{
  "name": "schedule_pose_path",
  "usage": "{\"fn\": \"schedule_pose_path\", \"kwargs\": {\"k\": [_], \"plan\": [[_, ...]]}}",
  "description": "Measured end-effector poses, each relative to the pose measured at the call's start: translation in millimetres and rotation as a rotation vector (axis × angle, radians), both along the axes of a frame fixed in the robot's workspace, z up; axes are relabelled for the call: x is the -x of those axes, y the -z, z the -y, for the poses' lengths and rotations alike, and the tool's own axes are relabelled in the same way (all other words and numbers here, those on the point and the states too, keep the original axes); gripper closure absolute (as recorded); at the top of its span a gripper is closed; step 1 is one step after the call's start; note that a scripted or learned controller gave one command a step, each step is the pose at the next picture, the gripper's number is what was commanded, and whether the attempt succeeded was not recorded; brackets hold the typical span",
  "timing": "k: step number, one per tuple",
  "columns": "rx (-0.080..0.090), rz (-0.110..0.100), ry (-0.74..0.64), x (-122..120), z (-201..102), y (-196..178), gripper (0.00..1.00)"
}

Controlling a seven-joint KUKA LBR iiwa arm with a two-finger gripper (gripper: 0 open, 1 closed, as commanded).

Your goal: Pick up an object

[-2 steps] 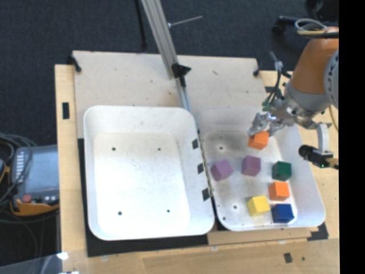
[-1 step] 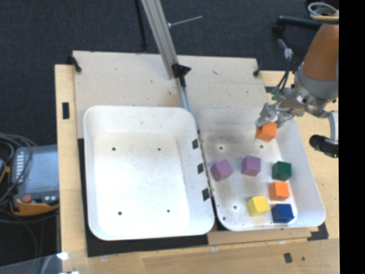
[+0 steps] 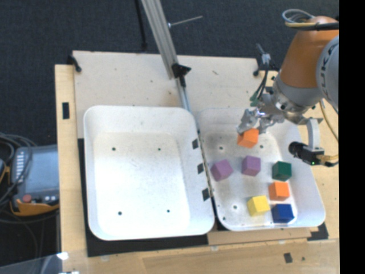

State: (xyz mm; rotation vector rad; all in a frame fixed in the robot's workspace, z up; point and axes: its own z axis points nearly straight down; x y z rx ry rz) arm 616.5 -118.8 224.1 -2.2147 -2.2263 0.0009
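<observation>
**Two White Bins Sharing a Pale Wooden Bench**

A light wooden bench [image 3: 65, 153] is carrying a paler board [image 3: 125, 79] across its far half and two shallow white bins sitting side by side, edges touching. The left bin [image 3: 91, 170] is lying on a black mat [image 3: 82, 210] that is showing along its left and near edges. The right bin [image 3: 228, 218] is sitting just beside it, reaching toward the bench's right edge. A slanted aluminium rail [image 3: 162, 36] is rising from the board's far middle.

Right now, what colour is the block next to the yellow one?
Blue: the blue block sits right of the yellow block, seen best in the camera view.
</observation>
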Motion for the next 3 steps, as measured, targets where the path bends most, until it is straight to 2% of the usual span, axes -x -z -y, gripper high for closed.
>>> {"fn": "schedule_pose_path", "kwargs": {"k": [1, 2, 3], "plan": [[-0.001, 0.000, -0.001, 17.9, -44.3, -9.5, 1.00], [-0.002, 0.000, -0.002, 36.0, -103.6, -12.4, 1.00], [-0.002, -0.002, -0.003, 38.0, -159.4, -9.9, 1.00]]}}
